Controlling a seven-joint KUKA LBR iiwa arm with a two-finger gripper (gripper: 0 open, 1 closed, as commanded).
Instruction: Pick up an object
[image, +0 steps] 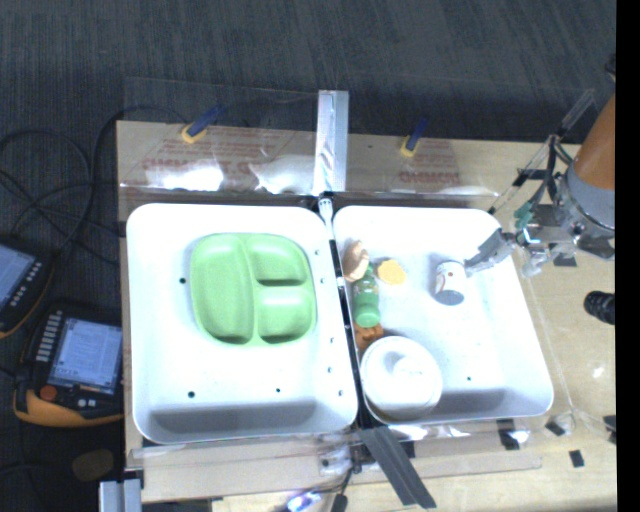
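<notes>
Bright overhead light blows out both white bins (500, 330), glare streaks the plastic sheeting (230, 165), focus slightly soft.

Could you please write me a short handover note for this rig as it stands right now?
Gripper: over the right bin's far right part, holding nothing that I can see; finger state unclear.
Right bin: small silver cup just left of the gripper, yellow piece, green bottle, brown item by the divider, white bowl at the near edge.
Left bin: green divided plate.
Done: nothing lifted.
Left: grasp one object, probably the cup, and raise it.
</notes>
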